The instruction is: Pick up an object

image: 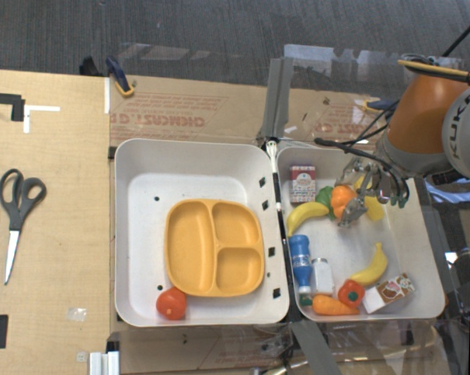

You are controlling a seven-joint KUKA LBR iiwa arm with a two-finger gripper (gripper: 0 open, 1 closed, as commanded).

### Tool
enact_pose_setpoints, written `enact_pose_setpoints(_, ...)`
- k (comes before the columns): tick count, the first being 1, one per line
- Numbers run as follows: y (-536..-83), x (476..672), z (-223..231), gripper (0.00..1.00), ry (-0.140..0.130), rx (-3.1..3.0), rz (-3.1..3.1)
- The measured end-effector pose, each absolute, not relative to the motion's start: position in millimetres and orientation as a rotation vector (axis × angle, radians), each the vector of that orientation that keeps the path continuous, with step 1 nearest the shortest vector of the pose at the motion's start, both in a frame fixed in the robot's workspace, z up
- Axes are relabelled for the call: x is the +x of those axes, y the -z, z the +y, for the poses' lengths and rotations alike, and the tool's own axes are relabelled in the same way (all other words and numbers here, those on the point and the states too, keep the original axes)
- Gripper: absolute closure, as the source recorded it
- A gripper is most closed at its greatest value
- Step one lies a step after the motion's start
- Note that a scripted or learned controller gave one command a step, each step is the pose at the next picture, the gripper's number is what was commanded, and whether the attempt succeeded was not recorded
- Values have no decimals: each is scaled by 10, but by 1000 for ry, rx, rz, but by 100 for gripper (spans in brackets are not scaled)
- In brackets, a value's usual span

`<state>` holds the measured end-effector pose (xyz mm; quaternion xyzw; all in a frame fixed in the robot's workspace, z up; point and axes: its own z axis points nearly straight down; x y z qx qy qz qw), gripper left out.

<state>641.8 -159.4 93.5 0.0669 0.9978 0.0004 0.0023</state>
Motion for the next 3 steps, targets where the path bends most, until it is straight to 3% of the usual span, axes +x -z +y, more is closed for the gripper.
enact_pose_setpoints(1, -1053, 6440, -1596, 100, 3, 207, 3123)
enact_pose_setpoints(2, -965, 6547, -1097, 100, -1, 477, 3096)
enact_pose_setpoints(3, -2564, 6288, -297, 100, -1, 535, 3091)
